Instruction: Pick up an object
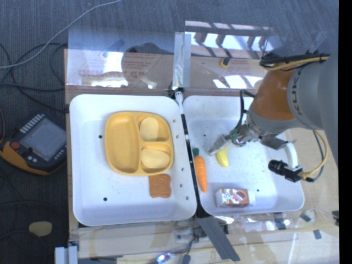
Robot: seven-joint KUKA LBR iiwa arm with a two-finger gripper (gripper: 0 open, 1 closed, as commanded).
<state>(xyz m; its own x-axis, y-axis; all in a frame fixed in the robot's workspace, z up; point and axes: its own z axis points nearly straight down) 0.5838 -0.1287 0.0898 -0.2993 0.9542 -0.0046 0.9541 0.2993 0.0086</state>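
In the right bin (275, 114), my gripper (221, 145) hangs low over the floor, left of the middle. A small yellow banana-like piece (223, 159) lies just below its tip, very close; contact is unclear. An orange carrot (201, 172) lies along the bin's left wall. A small red and white carton (234, 197) rests near the front wall. The arm's orange band (273, 98) rises behind the gripper.
The left bin (88, 164) holds a yellow divided plate (122, 143) with two pale round pieces (149, 128) (154, 158) in its right compartments. A brown square cracker (160, 186) lies in front of the plate. A black cable plug (285, 170) hangs over the right bin.
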